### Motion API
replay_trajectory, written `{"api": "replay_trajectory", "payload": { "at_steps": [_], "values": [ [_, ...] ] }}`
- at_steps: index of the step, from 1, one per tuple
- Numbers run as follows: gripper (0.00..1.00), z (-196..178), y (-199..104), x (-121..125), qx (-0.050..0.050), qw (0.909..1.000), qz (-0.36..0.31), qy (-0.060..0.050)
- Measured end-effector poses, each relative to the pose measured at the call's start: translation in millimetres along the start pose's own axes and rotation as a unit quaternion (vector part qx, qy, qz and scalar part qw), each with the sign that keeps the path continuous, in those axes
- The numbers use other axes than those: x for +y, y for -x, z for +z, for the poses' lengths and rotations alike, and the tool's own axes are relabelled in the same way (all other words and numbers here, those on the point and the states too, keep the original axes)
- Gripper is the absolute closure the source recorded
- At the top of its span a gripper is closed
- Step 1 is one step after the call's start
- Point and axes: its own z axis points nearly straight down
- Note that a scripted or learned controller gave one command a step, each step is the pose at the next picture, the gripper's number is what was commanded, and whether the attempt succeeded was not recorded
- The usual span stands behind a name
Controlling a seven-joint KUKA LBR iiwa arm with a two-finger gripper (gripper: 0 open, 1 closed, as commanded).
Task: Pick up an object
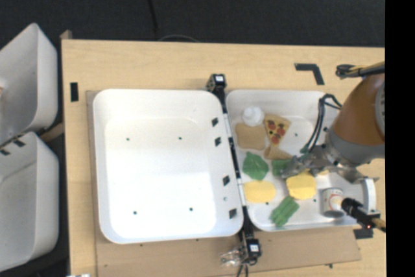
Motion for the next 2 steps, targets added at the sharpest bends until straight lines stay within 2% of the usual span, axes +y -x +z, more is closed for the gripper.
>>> {"api": "replay_trajectory", "payload": {
  "at_steps": [1, 2],
  "values": [
    [1.00, 9.5, -81.6, 42.9, 0.001, 1.0000, -0.005, 0.001],
    [1.00, -96.2, -150.9, 38.1, 0.002, 1.0000, -0.006, 0.004]
  ]
}}
